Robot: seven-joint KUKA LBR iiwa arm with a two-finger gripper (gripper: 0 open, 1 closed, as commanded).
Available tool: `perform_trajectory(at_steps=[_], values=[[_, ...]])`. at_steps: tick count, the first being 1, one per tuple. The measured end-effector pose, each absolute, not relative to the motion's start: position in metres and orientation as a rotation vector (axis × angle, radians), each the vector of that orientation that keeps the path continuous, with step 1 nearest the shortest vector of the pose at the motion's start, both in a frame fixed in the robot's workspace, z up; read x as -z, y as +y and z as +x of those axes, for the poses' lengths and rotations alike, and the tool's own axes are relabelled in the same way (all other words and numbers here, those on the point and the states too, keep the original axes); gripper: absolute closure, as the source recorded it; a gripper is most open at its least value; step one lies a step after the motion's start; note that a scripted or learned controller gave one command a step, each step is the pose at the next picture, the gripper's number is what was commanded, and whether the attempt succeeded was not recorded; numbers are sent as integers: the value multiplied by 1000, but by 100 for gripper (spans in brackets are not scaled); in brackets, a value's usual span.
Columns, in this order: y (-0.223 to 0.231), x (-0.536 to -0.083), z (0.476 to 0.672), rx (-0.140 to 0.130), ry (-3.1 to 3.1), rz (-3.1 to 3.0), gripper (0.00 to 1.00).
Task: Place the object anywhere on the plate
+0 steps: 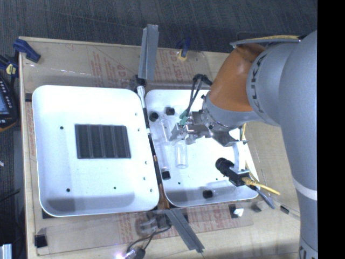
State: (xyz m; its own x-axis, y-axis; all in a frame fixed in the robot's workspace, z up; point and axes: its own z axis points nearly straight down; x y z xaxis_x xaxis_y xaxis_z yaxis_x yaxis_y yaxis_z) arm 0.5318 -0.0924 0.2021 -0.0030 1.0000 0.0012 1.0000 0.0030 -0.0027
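A dark carpet floor [81, 9] surrounds a pale brown table [81, 61], and on the table two shallow white bins stand side by side. The left bin [48, 112] carries a dark ribbed plate [102, 141], a rectangle lying flat near its middle, and nothing lies on this plate.

The grey and orange arm [242, 85] reaches in from the right over the right bin [202, 169]. Its pincer [180, 132] hangs over the middle of that bin, in the half nearer to the left bin. If the pincer is apart or together I cannot tell, because the metal parts there blend together.

The clear object [181, 156], a small transparent thing that is hard to see against the white, lies on the floor of the right bin. It is just beside the pincer, on the side toward the near rim of the bin, and it is not inside the pincer. It is well apart from the plate, with the walls of both bins between them.

Some small black pieces [153, 115] are scattered in the right bin, two near the far left corner and two near the front rim.
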Motion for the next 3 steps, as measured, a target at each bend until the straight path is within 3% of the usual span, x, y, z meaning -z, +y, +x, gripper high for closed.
perform_trajectory(at_steps=[1, 2, 3], values=[[-37, -190, 617, -4, -2212, -2225, 100], [14, -219, 483, -6, -2266, -2171, 100], [91, -190, 475, -11, -2151, -2284, 100]])
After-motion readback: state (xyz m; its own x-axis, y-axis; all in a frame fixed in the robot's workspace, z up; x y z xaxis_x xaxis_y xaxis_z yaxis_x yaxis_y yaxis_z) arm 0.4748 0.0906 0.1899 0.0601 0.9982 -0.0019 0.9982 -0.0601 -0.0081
